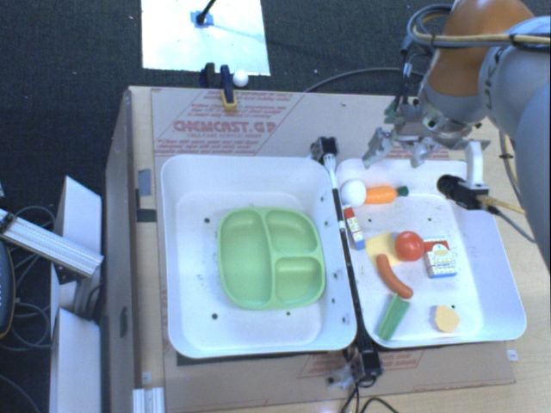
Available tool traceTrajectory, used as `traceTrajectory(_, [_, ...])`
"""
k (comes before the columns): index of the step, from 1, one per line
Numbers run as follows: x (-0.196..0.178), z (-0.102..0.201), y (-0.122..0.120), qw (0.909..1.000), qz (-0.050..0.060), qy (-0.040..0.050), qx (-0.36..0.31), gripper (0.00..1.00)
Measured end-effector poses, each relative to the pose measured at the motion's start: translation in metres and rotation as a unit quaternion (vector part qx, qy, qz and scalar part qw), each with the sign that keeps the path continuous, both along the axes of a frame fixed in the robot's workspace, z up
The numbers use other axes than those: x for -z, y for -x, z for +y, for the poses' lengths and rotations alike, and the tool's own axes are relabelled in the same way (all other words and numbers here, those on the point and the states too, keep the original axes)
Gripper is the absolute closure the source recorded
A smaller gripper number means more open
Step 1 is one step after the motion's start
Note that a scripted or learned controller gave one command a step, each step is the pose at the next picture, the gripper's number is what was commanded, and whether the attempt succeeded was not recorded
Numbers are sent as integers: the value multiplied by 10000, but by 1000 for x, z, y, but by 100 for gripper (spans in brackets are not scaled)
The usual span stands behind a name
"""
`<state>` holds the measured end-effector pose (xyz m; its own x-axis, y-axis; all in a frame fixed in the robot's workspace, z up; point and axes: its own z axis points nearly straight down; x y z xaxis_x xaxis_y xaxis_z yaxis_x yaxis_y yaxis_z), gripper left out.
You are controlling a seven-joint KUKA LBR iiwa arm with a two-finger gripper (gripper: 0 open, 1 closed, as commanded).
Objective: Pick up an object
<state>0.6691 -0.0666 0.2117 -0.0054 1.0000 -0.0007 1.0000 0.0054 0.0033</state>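
Note:
My gripper (398, 151) hangs over the far edge of the right bin (504, 269), open, its two fingers spread with nothing between them. Just in front of it lie a white egg (352, 192) and an orange carrot (380, 194). Further toward the front are a red tomato (410, 245), a small red and white box (440, 259), a yellow slice (375, 246), a red sausage (393, 275), a green cucumber piece (393, 317) and a yellow cheese wedge (446, 318). A small tube (353, 228) rests along the bin's left wall.
The left bin (194, 231) holds a green divided plate (270, 256). A black camera-like fitting (458, 189) with a cable sits at the right bin's far right rim. The grey arm (508, 67) comes in from the upper right.

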Motion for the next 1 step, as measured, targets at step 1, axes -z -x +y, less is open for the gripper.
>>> traceTrajectory(1, [111, -47, 10, 10000, 25, 0, 22, 0])
